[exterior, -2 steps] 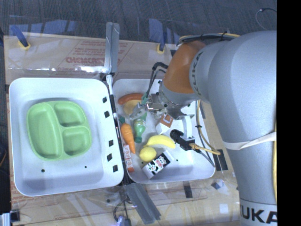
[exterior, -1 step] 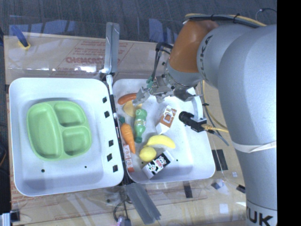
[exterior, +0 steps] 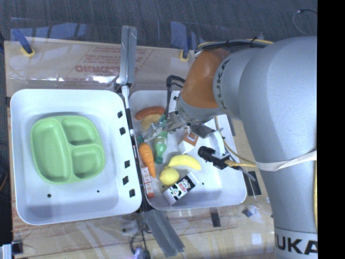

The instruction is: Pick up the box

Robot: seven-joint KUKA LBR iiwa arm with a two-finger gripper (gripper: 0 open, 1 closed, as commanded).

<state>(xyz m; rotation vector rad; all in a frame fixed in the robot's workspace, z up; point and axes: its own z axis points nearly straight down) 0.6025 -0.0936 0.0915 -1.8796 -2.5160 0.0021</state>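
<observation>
The small white box with a black cow print (exterior: 180,188) lies at the near edge of the right white bin (exterior: 229,190), apart from the gripper. The two-finger gripper (exterior: 168,124) is low over the far middle of that bin, above a green bottle-like item (exterior: 159,147); whether it is open, I cannot tell. Nearby lie a yellow banana (exterior: 185,162), a yellow lemon (exterior: 168,176), an orange carrot (exterior: 147,158) and a red sausage (exterior: 149,113). The left white bin (exterior: 32,205) holds a green sectioned plastic tray (exterior: 67,148).

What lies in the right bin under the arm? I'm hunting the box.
Box, banana, lemon, carrot show in the right bin; the arm covers its far corner.
</observation>
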